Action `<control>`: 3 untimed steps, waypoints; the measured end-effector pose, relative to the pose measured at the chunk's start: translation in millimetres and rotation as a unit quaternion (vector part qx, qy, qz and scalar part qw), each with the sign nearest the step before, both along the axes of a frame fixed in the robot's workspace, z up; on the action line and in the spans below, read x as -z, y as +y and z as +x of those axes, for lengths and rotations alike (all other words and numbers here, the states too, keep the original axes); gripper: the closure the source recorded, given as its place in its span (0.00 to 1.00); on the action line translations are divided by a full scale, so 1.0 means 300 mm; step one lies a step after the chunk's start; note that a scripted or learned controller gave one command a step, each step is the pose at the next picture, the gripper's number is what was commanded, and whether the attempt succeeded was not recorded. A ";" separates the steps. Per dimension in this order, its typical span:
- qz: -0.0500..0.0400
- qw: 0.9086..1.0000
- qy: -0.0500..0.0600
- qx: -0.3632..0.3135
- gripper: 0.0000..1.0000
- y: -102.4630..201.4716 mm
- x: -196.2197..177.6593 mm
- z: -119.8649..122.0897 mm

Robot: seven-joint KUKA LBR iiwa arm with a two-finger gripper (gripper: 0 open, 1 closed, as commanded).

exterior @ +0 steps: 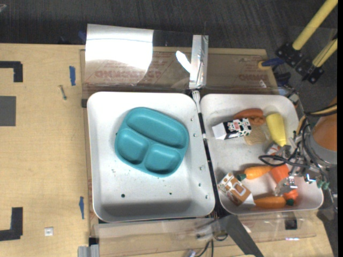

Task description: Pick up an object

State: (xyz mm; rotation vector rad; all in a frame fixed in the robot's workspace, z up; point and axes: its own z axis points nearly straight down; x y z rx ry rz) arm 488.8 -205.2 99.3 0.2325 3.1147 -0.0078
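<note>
Objects for picking lie crowded in the right bin [214, 159]: a yellow bottle-shaped toy [276, 128] near the far right corner, a reddish sausage-like piece [248, 114] just left of it, and a small white carton with a black-and-white print [232, 128] touching that piece's near side. Nearer the front edge sit an orange carrot [254, 172], a brown-and-white box [235, 189] tilted against the front left corner, and another orange piece [270, 201] along the front wall.

From the right, the arm's orange band [328, 135] shows at the frame edge, and the end effector [288, 185] sits low over the bin's front right part, amid a tangle of wires [286, 157], just beside the carrot and the front orange piece. Whether it is apart or together I cannot tell.

Bare white floor shows in the middle left of the right bin, between the carton and the carrot. The left bin [107, 191] holds a teal divided tray [151, 140], set toward its far half, with bare floor around it, widest along the front. The two bins touch along their inner rims on the bench [37, 154].
</note>
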 end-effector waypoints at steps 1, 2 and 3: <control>-0.002 1.000 -0.005 -0.002 1.00 0.004 -0.036 0.011; 0.000 0.999 0.000 -0.051 1.00 0.077 -0.556 0.169; 0.002 0.995 0.005 -0.095 1.00 0.235 -0.474 0.341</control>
